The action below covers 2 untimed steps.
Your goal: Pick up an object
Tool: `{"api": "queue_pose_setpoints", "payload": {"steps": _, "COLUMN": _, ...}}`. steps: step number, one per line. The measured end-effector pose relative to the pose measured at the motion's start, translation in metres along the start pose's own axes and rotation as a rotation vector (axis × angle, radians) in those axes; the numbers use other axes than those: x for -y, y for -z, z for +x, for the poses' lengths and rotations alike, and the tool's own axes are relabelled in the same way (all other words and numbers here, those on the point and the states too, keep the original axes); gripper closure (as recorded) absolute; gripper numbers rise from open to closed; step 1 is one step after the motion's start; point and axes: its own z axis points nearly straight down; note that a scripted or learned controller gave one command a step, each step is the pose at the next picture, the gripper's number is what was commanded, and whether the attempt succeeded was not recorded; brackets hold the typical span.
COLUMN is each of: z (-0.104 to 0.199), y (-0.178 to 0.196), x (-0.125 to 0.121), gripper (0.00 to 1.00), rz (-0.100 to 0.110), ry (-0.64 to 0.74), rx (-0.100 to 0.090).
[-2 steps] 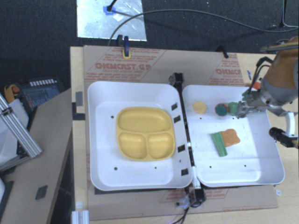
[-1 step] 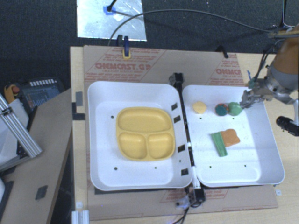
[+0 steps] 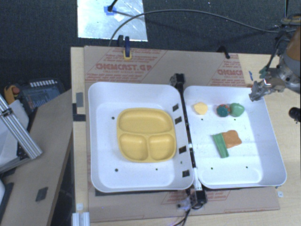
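The right bin (image 3: 268, 149) holds a pale yellow piece (image 3: 201, 108), a small red and teal ball (image 3: 223, 110), a green rounded piece (image 3: 236, 109), a green stick (image 3: 219, 145) and an orange piece (image 3: 232, 138) touching the stick. My gripper (image 3: 257, 92) hangs over the right bin's far right corner, to the right of the green rounded piece and apart from it. I see nothing held in it.
The left bin (image 3: 101, 126) carries a yellow tray (image 3: 145, 134) with three compartments. A black divider (image 3: 183, 126) runs between the bins. A metal sheet (image 3: 110, 13) and cables lie behind the bench. Equipment stands at the left edge.
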Motion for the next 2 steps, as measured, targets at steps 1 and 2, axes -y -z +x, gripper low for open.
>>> {"api": "queue_pose_setpoints", "payload": {"steps": 1, "z": 0.048, "y": -0.006, "x": 0.001, "gripper": 1.00, "rz": 0.006, "ry": 0.002, "rx": -0.002}}
{"api": "queue_pose_setpoints", "payload": {"steps": 2, "z": 0.100, "y": -0.012, "x": 0.004, "gripper": 1.00, "rz": 0.006, "ry": 0.003, "rx": -0.003}}
